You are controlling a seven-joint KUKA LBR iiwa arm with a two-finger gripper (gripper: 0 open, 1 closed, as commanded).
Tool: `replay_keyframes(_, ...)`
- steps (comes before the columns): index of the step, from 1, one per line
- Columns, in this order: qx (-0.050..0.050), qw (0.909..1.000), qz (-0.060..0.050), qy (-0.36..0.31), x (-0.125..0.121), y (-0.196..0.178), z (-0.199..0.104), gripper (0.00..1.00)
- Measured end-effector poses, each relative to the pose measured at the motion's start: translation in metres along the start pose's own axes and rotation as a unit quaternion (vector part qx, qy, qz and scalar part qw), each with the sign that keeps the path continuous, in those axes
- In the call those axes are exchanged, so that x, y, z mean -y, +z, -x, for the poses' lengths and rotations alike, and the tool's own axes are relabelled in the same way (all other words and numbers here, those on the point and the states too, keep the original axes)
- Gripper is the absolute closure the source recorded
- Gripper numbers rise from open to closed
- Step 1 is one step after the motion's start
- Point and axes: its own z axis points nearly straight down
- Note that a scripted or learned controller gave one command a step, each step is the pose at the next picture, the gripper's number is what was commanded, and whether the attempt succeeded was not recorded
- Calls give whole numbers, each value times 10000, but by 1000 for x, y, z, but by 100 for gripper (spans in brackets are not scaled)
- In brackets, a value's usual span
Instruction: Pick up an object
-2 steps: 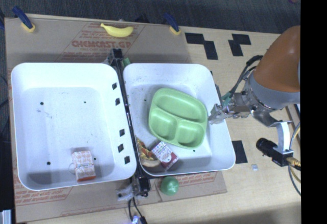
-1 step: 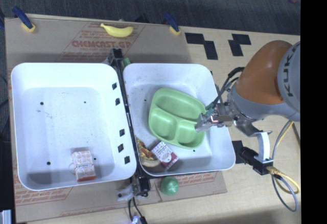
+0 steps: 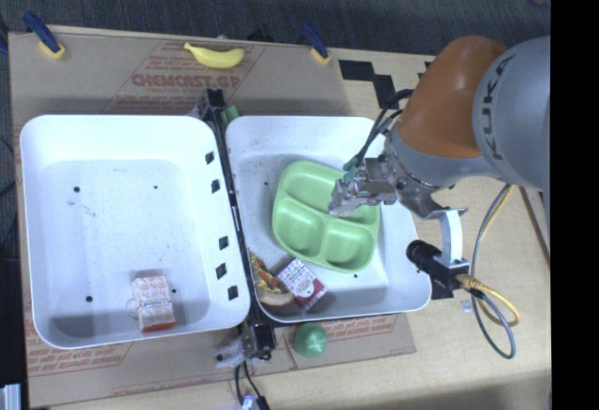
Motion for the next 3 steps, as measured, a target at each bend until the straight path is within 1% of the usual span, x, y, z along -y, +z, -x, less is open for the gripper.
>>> replay_keyframes(1, 3, 10000, -1, 3, 0, 0, 1, 0)
replay_keyframes(2, 44, 9999, 98, -2, -19, 123, 78, 0)
replay_keyframes(3, -42, 10000, 44, -52, -19, 114, 71, 100)
